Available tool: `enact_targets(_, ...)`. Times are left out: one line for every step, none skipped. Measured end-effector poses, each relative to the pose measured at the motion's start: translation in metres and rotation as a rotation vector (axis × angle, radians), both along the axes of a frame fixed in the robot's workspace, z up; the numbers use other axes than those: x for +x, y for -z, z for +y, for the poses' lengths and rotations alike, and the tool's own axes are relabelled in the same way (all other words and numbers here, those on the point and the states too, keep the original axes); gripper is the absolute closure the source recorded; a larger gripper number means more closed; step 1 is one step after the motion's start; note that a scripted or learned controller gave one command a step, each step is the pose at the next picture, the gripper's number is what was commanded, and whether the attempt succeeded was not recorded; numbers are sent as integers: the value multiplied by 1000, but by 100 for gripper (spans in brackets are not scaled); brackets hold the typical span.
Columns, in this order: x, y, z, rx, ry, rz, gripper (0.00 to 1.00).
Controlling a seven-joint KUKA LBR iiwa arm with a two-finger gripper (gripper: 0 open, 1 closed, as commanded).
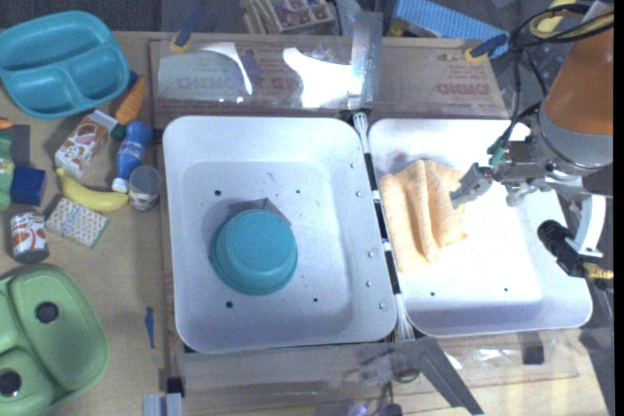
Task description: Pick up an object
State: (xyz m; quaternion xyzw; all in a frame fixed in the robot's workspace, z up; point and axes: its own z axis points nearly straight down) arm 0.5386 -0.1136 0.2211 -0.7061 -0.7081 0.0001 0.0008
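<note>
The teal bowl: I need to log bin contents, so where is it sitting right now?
In the camera view the teal bowl sits upside down in the left bin, toward its lower middle, across the divider from the orange cloth in the right bin.

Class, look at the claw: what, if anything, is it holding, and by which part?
Cannot be told: the claw sits at the right edge of the orange cloth, but no grip shows.

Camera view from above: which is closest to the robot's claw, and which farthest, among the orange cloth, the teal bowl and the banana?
Measured from the gripper, over the right bin:
1. The orange cloth, in the right bin, right beside the gripper's tip.
2. The teal bowl, in the left bin, across the divide.
3. The banana, on the bench, left of both bins.
</note>
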Motion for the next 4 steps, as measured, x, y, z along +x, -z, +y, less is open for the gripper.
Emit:
enact_targets(35,127,12,-1,-200,-6,0)
enact_targets(35,117,9,-2,-194,-9,100)
enact_targets(35,116,9,-2,-194,-9,0)
enact_targets(36,106,7,-3,-190,-13,100)
